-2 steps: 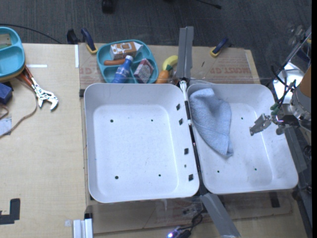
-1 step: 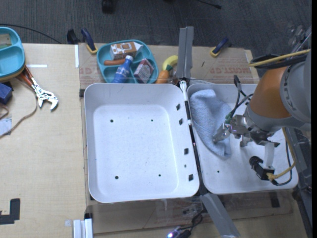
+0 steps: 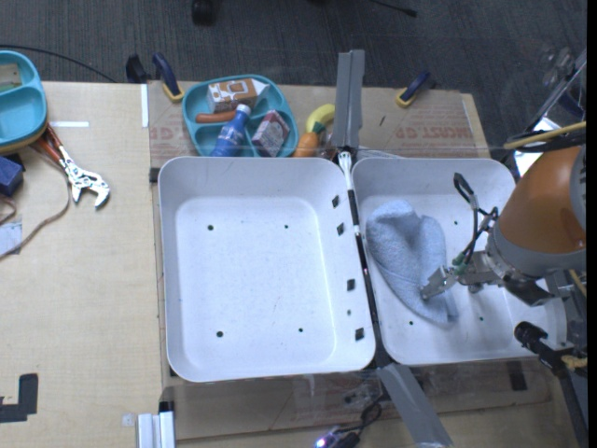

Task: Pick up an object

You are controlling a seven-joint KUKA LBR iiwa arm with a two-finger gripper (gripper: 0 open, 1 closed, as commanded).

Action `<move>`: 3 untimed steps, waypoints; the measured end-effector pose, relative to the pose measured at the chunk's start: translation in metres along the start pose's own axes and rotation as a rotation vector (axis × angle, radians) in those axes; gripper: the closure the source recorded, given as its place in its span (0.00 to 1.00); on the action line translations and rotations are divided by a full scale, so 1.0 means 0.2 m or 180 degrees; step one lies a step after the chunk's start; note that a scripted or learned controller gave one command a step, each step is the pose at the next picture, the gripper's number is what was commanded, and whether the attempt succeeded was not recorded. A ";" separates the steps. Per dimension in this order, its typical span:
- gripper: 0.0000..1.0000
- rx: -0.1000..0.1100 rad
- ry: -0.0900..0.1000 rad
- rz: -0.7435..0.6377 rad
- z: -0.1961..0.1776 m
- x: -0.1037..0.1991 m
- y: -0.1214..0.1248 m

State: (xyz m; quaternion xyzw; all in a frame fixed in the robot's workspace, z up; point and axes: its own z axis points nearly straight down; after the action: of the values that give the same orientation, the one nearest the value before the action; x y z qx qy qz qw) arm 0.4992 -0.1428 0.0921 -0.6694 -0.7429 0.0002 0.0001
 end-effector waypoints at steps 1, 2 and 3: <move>0.00 -0.0007 -0.0003 -0.0434 0.00 -0.13 0.17; 1.00 -0.0009 -0.0003 -0.0423 -0.05 -0.13 0.17; 0.00 -0.0008 -0.0003 -0.0425 -0.05 -0.13 0.17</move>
State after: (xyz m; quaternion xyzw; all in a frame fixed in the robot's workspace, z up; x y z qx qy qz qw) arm 0.5349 -0.1650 0.1018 -0.6183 -0.7859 -0.0004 -0.0011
